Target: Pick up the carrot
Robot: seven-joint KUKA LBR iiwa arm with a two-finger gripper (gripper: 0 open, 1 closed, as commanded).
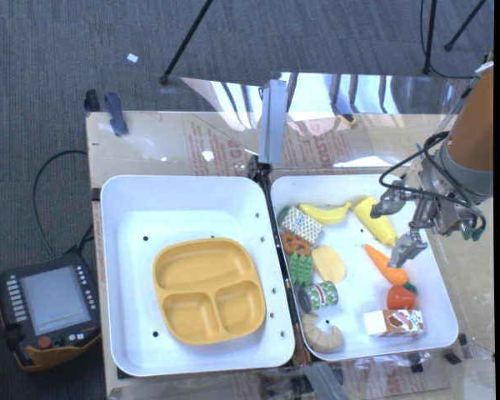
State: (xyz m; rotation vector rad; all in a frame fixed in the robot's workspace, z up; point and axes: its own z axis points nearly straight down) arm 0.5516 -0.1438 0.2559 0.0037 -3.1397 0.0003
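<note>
Grey carpet (83, 40) — brown bench (175, 144) bearing white bins (125, 198).

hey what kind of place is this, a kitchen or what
Probably a robotics lab, not a kitchen: a robot arm reaches over two white bins, toy food like a carrot fills one, and a teach pendant lies on carpet.

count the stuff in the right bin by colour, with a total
yellow: 3 (banana, yellow piece, pale disc)
orange: 2 (carrot, pretzel)
green: 2 (green piece, can)
red: 2 (tomato, carton)
tan: 1 (croissant)
patterned: 1 (box)
total: 11
</note>
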